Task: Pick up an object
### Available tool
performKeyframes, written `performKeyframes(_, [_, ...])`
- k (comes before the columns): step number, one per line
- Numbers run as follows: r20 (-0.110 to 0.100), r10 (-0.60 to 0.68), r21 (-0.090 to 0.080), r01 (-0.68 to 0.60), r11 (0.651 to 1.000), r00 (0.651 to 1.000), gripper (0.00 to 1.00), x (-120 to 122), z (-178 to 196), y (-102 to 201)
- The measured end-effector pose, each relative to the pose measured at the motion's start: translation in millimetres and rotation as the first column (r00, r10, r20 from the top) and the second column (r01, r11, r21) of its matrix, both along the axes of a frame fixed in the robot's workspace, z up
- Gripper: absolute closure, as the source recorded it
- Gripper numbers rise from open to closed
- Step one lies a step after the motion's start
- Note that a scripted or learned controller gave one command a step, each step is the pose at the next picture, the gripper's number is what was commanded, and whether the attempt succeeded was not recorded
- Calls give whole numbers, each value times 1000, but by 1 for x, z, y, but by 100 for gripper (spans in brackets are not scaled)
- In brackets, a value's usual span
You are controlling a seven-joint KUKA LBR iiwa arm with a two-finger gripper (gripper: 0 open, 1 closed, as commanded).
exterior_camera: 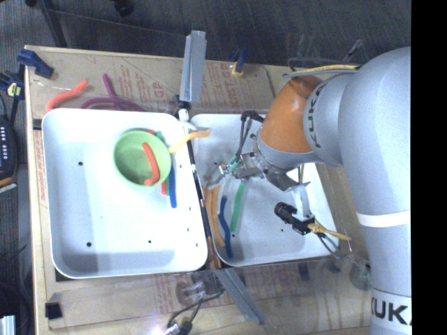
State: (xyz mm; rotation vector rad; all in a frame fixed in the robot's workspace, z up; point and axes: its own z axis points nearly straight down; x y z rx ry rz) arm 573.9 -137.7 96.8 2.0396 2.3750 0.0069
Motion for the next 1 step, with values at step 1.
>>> performKeyframes(1, [-6,6,-1,-6,1000,1000,100,-1,10,0])
